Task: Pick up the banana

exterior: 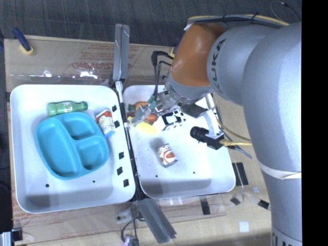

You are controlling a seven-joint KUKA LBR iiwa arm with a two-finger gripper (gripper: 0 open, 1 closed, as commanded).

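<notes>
The banana (145, 128) shows as a yellow piece in the upper left part of the right bin (205, 181), partly covered by other things. An orange item (151, 119) lies against it on its far side. My gripper (155, 106) hangs low over this cluster, just above the orange item and the banana, with the orange-banded wrist (192, 60) behind it. The wrist and the clutter hide whether anything is between the gripper's tips.
A small red and white can (166, 155) lies in the middle of the right bin. The left bin (25, 188) holds a blue divided plate (72, 145), a green bottle (66, 107) and a small can (106, 122). A metal divider (121, 50) stands between the bins.
</notes>
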